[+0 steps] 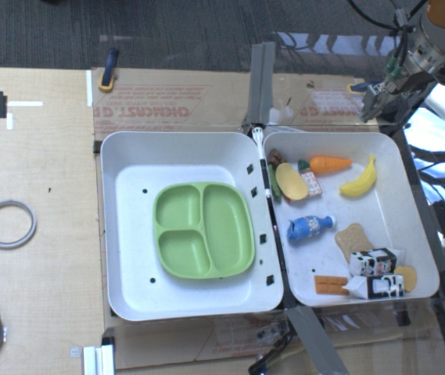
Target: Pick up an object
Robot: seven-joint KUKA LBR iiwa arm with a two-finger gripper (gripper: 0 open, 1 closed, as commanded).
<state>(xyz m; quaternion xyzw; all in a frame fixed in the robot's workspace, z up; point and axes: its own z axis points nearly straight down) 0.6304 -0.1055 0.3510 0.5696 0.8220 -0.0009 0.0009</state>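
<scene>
Gripper point(378, 100): above the right bin's point(410, 209) far right corner; open or closed, I cannot tell.
Right bin: banana point(360, 180), carrot point(328, 163), bottle point(310, 227), 2 cartons.
Left bin point(120, 209): green plate point(204, 230).

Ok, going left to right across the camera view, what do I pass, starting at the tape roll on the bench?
Tape roll → green divided plate in the left bin → blue bottle → banana → gripper, above the right bin's far corner.

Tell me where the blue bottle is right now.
The blue bottle lies in the middle of the right bin, below the yellow disc and left of the toast slice.
</scene>
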